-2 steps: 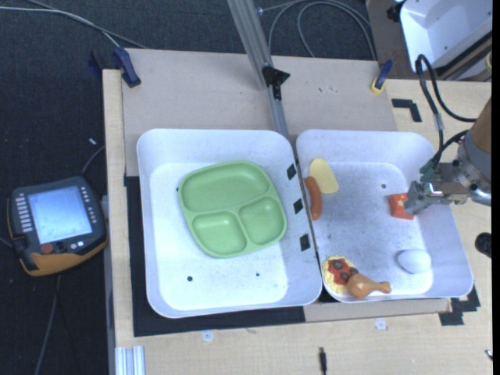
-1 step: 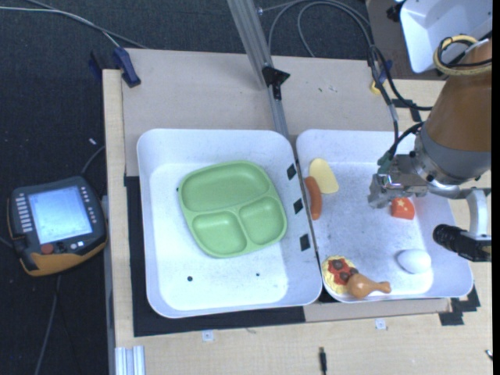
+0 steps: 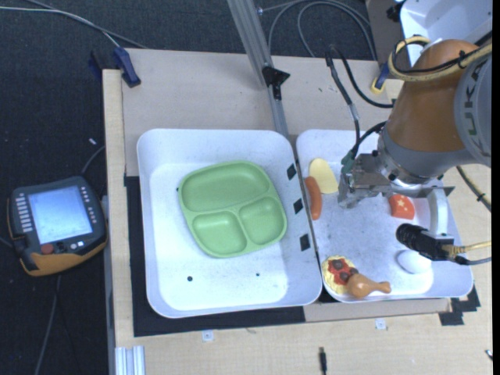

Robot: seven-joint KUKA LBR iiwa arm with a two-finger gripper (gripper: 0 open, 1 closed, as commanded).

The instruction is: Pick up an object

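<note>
Two bins side by side on the bench (image 3: 117,209). Left bin (image 3: 156,287): a divided tray (image 3: 232,208) at its centre. Right bin (image 3: 355,241): a sausage (image 3: 314,197) by the left wall at 9 o'clock; a banana (image 3: 323,175) just beside it toward 10. Small plate (image 3: 332,283) at 7 o'clock with a drumstick (image 3: 366,286) on it. Egg (image 3: 409,262) at 4 o'clock. Gripper (image 3: 355,196) over the bin's centre. Handheld controller (image 3: 55,223) off the bench, at the bench's 9 o'clock.

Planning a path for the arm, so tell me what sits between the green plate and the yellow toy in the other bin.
In the camera view, between the green divided plate and the yellow toy stand the two bins' adjoining walls, then an orange hot-dog toy against the right bin's wall.
</note>
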